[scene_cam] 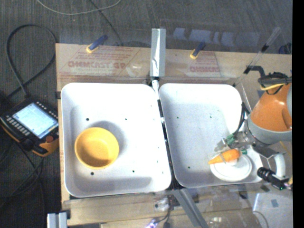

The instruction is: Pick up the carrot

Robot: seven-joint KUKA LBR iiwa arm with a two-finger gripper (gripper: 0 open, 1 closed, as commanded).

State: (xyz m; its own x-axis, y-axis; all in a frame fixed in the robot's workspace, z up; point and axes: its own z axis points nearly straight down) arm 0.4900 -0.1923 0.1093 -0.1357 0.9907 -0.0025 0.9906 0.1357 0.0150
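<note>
In the left bin (137,103) we see a yellow bowl (97,147). In the right bin (199,103), the carrot (226,156) lies on a white plate (232,171). The gripper (234,144) is just above it; we cannot tell its state.

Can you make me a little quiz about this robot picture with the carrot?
1. True or false: the carrot lies in the same bin as the yellow bowl.
2. What does the thick end of the carrot rest on? A) a white plate B) the yellow bowl C) the floor
3. Fill in: the gripper is right above the carrot, near the ____ bin's right edge.

Key
1. False. The bowl sits in the left bin, the carrot in the right bin.
2. A, the white plate.
3. right
</note>
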